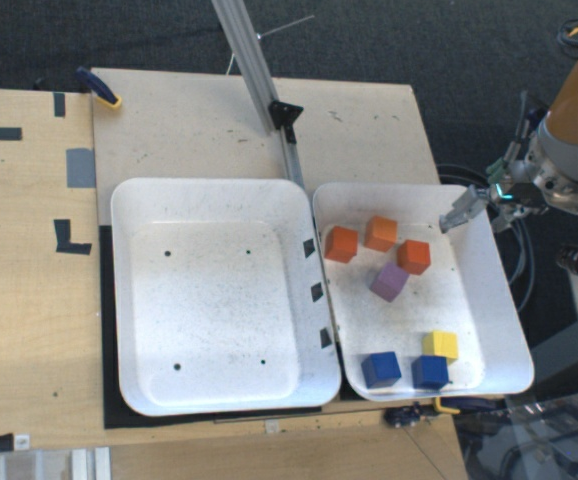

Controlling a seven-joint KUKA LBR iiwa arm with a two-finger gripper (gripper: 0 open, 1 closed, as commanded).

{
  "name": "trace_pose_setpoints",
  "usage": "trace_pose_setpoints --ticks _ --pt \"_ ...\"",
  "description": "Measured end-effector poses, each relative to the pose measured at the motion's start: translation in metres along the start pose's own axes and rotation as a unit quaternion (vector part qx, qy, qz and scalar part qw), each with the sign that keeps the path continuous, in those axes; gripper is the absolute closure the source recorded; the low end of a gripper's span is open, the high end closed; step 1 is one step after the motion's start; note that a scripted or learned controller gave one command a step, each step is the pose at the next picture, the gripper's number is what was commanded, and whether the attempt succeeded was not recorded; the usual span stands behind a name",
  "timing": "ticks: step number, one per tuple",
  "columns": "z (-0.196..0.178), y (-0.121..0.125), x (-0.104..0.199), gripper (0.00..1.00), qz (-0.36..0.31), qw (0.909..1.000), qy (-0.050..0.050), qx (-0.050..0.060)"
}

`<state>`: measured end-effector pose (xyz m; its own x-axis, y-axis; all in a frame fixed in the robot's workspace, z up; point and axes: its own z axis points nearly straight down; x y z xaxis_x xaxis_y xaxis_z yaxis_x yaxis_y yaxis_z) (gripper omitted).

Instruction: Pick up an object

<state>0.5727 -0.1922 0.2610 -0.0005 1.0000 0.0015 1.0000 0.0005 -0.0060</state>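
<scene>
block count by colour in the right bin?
Orange blocks: 3
Purple block: 1
Blue blocks: 2
Yellow block: 1
Total: 7, all in the right bin.

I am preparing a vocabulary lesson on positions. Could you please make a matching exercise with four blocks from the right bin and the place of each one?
Things:
1. purple block
2. yellow block
3. left blue block
4. leftmost orange block

Places:
A. beside the bin's left wall, far half
B. near edge, closest to the divider
C. just behind the right blue block
D. middle, below the orange group

Pairs: 1-D, 2-C, 3-B, 4-A
</scene>
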Motion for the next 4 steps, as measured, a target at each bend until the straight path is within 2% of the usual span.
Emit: trace_pose_setpoints --ticks 1,2,3,4 --pt "-0.003 0.001 0.000 0.00 -0.001 1.0000 -0.001 -0.003" --pt "0.041 0.001 0.005 0.00 -0.001 1.0000 -0.001 0.000" --pt "0.105 0.004 0.003 0.00 0.000 1.0000 0.000 0.001" --pt "0.150 0.009 0.000 0.00 0.000 1.0000 -0.001 -0.001"
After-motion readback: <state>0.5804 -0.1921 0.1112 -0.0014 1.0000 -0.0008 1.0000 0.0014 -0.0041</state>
